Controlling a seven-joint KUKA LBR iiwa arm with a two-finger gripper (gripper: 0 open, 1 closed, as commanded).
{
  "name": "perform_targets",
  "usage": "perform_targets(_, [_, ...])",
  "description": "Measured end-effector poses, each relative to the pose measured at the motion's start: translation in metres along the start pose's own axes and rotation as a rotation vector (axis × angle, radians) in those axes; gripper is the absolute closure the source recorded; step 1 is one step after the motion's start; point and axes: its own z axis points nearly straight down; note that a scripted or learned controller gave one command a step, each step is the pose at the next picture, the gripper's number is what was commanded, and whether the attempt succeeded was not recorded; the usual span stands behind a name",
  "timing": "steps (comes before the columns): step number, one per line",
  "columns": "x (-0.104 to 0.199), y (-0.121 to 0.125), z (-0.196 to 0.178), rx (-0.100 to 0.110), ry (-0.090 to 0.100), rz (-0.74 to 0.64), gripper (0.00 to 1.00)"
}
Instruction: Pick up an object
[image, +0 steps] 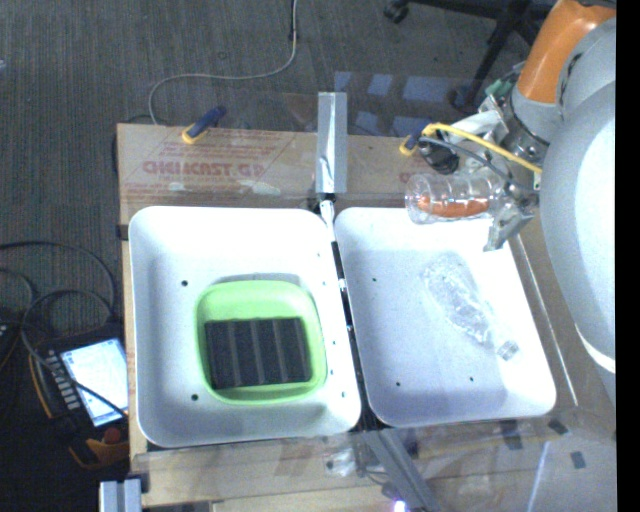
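Observation:
A clear plastic cup (448, 197) with an orange patch inside hangs on its side over the far rim of the right bin (400, 400). My gripper (498, 208) reaches in from the upper right and is shut on the cup's right end, with one dark finger (497, 232) showing below it. A crumpled clear plastic bottle (462, 297) lies slantwise on the right bin's floor, below and apart from the gripper.
The left bin (160, 260) holds a green dish (262, 345) with a dark ribbed inset. A metal divider post (330, 140) stands at the back between the bins. Yellow cable (470, 140) loops by the wrist. Cardboard (220, 165) lies behind the left bin.

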Motion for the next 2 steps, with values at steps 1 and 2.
perform_targets(1, [0.016,0.042,-0.039,0.0,0.001,-0.004,0.0])
perform_targets(2, [0.004,0.042,-0.13,0.001,0.001,-0.001,0.0])
